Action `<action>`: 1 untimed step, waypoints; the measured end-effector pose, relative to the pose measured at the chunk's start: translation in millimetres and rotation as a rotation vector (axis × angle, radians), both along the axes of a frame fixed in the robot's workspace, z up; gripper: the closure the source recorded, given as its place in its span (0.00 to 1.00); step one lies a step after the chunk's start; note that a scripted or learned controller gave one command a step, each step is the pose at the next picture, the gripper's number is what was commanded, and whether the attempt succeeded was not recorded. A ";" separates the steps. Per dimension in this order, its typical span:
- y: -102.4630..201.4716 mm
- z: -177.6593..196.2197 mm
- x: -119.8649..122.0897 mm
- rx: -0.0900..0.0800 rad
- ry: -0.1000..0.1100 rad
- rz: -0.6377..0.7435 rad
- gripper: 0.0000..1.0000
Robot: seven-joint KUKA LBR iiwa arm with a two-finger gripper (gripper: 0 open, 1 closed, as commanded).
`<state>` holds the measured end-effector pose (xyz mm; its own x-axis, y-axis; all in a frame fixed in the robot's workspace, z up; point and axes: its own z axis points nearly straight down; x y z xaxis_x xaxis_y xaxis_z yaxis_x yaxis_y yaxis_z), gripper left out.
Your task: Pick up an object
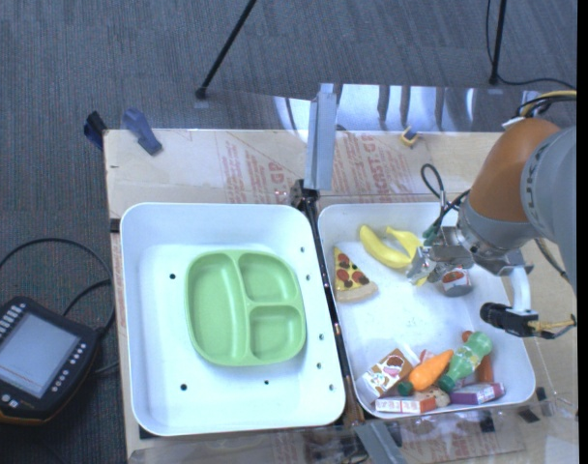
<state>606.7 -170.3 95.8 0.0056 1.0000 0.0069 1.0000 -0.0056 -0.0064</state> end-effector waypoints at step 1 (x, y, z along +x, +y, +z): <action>57.8 118.5 11.4 -0.007 -0.006 0.027 1.00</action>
